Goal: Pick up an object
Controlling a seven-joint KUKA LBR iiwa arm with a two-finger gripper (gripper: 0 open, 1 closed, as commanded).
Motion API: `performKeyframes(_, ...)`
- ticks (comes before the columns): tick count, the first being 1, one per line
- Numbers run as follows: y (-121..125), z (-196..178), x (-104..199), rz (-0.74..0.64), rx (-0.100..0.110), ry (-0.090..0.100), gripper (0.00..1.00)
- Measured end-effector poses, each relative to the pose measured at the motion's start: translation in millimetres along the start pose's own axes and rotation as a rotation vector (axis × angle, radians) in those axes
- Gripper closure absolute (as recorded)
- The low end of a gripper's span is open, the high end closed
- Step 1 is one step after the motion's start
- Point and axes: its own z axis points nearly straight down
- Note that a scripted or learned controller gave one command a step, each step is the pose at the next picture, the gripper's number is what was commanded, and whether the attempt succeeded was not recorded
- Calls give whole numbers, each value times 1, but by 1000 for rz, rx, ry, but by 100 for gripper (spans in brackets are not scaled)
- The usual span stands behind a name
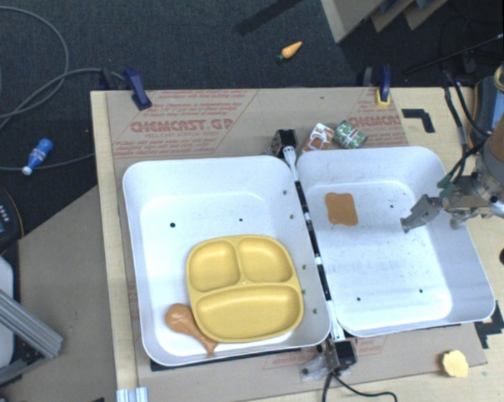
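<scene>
A flat brown piece like a slice of toast (pixel 341 209) lies in the right bin (pixel 456 299), near its back left corner. My gripper (pixel 416 215) hangs over the right side of that bin, to the right of the slice and apart from it, with nothing seen in it. In the left bin (pixel 152 200) a yellow divided plate (pixel 243 286) rests at the front. A tan toy drumstick (pixel 187 324) lies against the plate's front left edge.
Small food packages (pixel 337 136) sit on the bench behind the right bin. A yellow lump (pixel 454 363) lies on the bench at the front right. Blue clamps (pixel 135 86) hold the board's back edge. The arm comes in over the right bin's right rim.
</scene>
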Motion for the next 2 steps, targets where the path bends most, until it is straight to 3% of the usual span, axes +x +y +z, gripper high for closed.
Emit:
performKeyframes(1, 26, 143, 42, -5, 8, 4, 0)
performKeyframes(2, 68, 138, 77, -6, -4, 0, 0)
